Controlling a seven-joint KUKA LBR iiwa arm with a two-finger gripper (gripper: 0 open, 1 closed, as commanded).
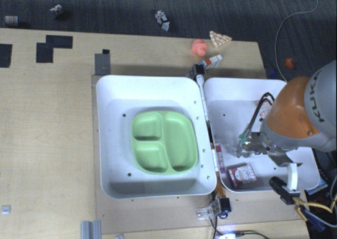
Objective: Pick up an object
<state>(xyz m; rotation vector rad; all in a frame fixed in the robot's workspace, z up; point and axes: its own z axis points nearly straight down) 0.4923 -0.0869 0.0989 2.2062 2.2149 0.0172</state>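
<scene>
Over the right bin (231, 93), the end effector (246, 148) hangs beside a dark packet (241, 175).

arm housing (324, 98): dark letters run down the grey shell at the right edge, looks like "KU", the rest gets cut off by the frame

packet (241, 175) in the right bin (231, 93): dark red wrapper with a pale label patch, print is way too small and blurry to read

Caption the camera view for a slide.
KUKA arm reaching into the right bin near a dark packet; green divided plate in the left bin.
</scene>
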